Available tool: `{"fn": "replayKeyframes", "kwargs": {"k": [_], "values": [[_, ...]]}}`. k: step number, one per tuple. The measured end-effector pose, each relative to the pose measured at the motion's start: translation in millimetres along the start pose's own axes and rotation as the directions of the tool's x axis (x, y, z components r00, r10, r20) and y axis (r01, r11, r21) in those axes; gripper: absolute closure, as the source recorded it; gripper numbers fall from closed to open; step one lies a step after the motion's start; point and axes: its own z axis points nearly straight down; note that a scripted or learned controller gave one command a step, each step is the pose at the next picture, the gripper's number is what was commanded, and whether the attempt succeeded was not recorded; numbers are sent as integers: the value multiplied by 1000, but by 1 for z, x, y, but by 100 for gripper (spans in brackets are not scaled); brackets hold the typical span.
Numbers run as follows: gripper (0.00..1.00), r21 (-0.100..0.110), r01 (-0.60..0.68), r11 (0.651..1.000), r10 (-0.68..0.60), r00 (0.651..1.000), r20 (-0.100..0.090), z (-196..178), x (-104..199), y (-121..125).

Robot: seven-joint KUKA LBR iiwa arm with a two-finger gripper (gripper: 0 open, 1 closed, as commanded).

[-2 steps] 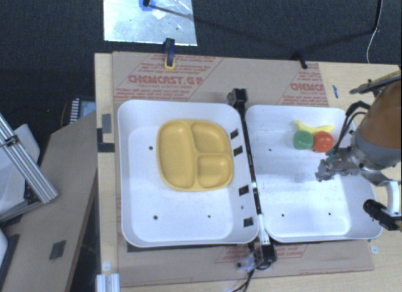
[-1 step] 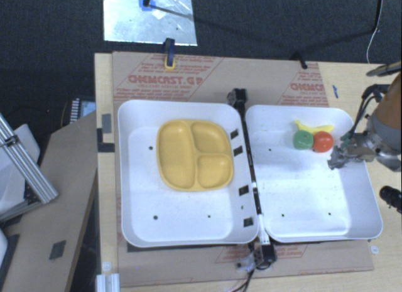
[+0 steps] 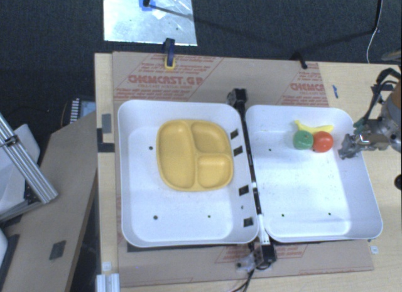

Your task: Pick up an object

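Hovering claw (image 3: pixel 349 144) at right bin's (image 3: pixel 314 221) edge, arm cropped, grip state unclear, banana (image 3: pixel 314 127) half-hidden behind two balls (image 3: pixel 312 140).

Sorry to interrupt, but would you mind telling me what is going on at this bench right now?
A robot arm is reaching in from the right to pick something up. Its gripper sits at the right rim of the right bin, holding nothing. Close beside it in that bin lie a red ball, a green ball and a yellow banana. A yellow divided plate lies in the left bin.
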Motion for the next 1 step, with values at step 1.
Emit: {"fn": "replayKeyframes", "kwargs": {"k": [1], "values": [[100,2,5,1000,-5,1000,-3,-1,44,20]]}}
